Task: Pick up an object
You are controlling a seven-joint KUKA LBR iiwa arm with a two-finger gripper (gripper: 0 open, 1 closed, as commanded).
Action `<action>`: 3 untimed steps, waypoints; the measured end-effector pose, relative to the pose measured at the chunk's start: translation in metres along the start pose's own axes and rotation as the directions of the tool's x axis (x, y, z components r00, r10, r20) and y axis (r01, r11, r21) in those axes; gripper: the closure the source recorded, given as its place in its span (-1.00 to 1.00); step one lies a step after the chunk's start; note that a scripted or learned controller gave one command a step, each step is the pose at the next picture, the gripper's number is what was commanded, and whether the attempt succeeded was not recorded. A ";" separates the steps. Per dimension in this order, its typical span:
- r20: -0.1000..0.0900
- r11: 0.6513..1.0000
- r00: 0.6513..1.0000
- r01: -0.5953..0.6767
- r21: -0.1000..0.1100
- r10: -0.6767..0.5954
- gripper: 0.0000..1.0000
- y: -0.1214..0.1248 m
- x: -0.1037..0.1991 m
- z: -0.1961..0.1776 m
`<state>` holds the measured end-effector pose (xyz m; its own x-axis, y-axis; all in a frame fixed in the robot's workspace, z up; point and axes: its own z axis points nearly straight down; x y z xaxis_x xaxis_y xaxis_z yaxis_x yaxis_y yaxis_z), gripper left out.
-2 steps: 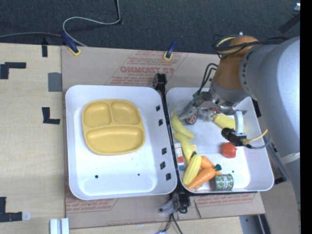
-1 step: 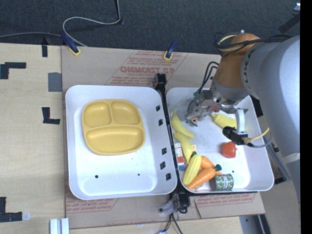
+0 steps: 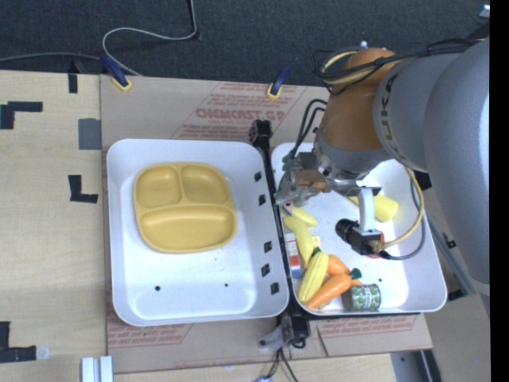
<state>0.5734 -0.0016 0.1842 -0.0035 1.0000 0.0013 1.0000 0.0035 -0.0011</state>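
Note:
The gripper [image 3: 293, 199] hangs low over the left side of the right bin [image 3: 413, 293], just above a yellow banana [image 3: 302, 228]. Its fingers are hard to make out against the wrist hardware. Below the banana lie a corn cob [image 3: 315, 270], an orange carrot [image 3: 328, 287] and a small green can [image 3: 365, 297]. A yellow block [image 3: 386, 208] rests near the arm's white bracket on the right. Part of the bin's upper area is hidden by the arm.
The left bin [image 3: 135, 293] holds a yellow divided plate [image 3: 185, 205] in its upper half. A black divider with clips [image 3: 269, 213] runs between the bins. Cables loop at the arm's wrist [image 3: 398, 245]. Cardboard lies under both bins.

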 end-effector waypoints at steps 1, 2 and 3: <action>0.001 1.000 1.000 -0.001 -0.001 0.001 1.00 -0.017 0.024 -0.060; 0.000 1.000 1.000 -0.001 0.001 0.001 1.00 -0.052 0.048 -0.078; 0.001 1.000 1.000 -0.001 0.001 0.001 1.00 -0.090 0.037 -0.089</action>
<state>0.4837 0.0348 0.2729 -0.0024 1.0000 0.0007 1.0000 0.0024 -0.0019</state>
